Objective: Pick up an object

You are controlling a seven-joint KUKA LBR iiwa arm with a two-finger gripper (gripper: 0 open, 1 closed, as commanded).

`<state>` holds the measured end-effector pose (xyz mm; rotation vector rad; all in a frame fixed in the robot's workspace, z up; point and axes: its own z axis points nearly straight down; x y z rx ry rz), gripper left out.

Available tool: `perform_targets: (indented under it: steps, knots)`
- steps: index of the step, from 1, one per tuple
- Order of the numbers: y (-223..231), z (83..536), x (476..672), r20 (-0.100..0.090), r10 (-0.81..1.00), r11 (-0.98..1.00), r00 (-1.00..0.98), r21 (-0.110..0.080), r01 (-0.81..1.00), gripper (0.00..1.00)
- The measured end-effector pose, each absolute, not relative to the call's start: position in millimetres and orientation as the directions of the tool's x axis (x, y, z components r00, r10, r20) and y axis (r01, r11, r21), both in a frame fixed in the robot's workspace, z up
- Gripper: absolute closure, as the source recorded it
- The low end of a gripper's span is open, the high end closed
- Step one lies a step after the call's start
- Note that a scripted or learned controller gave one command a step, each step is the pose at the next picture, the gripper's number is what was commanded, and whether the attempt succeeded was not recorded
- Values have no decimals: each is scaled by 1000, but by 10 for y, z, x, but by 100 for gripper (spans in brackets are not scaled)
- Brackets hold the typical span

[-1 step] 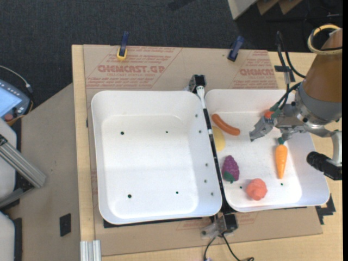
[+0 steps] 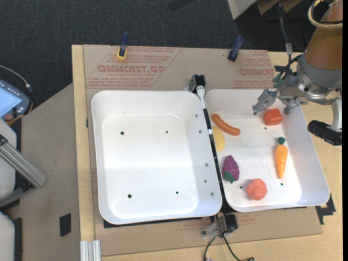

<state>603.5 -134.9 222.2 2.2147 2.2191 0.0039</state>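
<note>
While the grey two-finger gripper [image 2: 276, 103] hangs low over the far side of the right-hand shallow white bin [image 2: 312, 162], its fingers look spread, w/ nothing between them. One grey finger [image 2: 262, 103] juts out to camera-left; the other sits nearer the wrist. Just below & between them lies the small red rounded toy (tomato or pepper, can't tell which) [image 2: 272, 117], apparently under the tips, not clamped.

That's the relation the next move prob. turns on: target is almost straight beneath the gripper, so a short drop & close should do. It's compact, no clear long axis, so wrist angle matters little.

Other options sit farther off: orange sausage-shaped toy [image 2: 225, 125] to camera-left, orange plastic carrot w/ green top [image 2: 280, 159] toward the near edge, its length running away from the gripper.
</note>
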Motion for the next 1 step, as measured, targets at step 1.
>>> perform_targets:
  steps: [1]
  knots:
    - [-1003,3226,6709,-3,1000,6,-6,16,1000,0]
